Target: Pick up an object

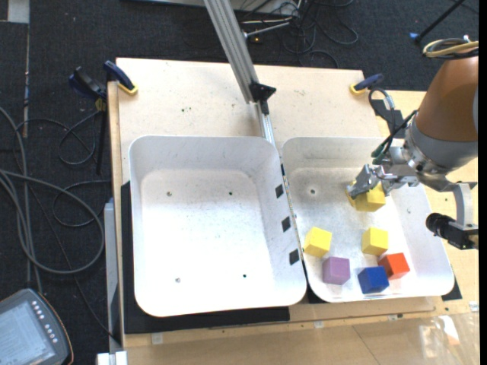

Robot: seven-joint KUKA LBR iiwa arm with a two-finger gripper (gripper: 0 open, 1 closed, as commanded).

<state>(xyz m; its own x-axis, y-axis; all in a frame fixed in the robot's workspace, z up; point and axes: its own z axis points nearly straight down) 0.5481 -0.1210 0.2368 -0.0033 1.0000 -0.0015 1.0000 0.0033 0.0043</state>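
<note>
At right of centre, with the two-finger metal gripper [367, 186] apparently pinching a small yellow cube [370, 198], lift straight, slowly, clear of white plastic bin [335, 154].

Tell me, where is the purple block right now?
The purple block lies in the right bin, near its front edge, just below a yellow block and left of the blue block.

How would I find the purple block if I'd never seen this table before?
Look in the right white bin, down at its near end where the blocks sit. The purple block sits between a yellow block and a blue block. It is the only purple one.
</note>
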